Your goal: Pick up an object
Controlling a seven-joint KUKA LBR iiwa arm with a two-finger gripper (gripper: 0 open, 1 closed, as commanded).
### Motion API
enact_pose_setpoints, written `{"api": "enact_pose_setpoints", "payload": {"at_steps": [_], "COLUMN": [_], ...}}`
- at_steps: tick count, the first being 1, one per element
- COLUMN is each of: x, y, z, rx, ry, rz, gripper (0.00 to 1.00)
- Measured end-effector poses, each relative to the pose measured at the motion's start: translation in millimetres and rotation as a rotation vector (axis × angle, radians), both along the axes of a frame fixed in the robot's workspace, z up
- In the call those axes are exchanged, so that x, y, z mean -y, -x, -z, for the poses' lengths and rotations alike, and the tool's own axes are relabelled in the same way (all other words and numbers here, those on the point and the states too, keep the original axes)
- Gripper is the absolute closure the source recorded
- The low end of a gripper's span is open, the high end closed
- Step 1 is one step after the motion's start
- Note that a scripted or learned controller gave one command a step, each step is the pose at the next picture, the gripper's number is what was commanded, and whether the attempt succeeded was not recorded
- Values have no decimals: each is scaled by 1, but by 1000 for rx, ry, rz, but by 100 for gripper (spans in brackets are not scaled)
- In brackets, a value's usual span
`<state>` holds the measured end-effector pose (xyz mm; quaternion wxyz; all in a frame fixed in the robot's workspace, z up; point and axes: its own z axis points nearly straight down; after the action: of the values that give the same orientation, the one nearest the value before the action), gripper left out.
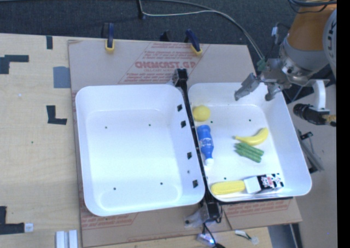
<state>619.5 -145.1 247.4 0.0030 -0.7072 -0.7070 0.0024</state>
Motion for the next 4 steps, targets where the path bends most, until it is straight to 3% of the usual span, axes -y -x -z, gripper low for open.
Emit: {"api": "enact_pose_setpoints", "payload": {"at_steps": [1, 4], "x": [0, 8], "y": [-1, 10], "z": [-4, 165], "rx": [7, 6], "ry": [1, 1], "rz": [-1, -1], "gripper": [0, 0]}}
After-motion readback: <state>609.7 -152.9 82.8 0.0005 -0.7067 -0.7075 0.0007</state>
